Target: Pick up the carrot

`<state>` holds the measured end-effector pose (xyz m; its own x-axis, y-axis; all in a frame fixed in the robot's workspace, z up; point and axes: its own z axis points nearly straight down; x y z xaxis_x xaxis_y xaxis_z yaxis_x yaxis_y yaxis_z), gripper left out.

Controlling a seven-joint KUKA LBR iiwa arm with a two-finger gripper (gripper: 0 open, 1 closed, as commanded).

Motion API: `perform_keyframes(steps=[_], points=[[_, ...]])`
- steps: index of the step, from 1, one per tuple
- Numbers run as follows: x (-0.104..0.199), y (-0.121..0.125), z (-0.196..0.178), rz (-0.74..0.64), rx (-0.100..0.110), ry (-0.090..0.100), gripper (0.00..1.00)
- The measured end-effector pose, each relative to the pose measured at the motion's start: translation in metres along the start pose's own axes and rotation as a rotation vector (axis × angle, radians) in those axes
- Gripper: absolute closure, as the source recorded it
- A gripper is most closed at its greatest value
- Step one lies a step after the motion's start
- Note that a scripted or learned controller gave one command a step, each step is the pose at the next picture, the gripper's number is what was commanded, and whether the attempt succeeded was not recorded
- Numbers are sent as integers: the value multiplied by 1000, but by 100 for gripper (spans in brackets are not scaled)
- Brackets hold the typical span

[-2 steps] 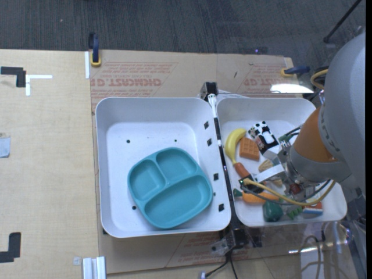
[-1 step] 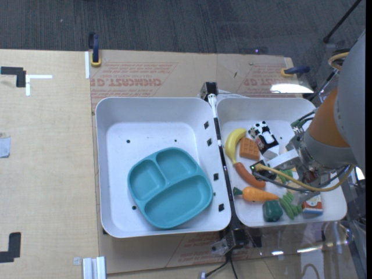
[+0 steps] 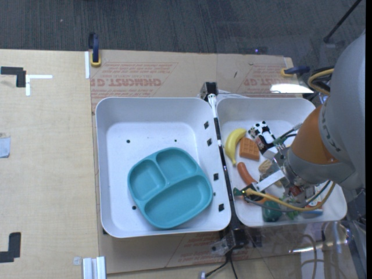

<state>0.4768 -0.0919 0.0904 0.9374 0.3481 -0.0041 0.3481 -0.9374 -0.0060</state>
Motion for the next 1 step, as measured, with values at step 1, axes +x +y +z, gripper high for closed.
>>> perform_keyframes(steps=[1], points=[[-2,5,0,150,-2,1,0]])
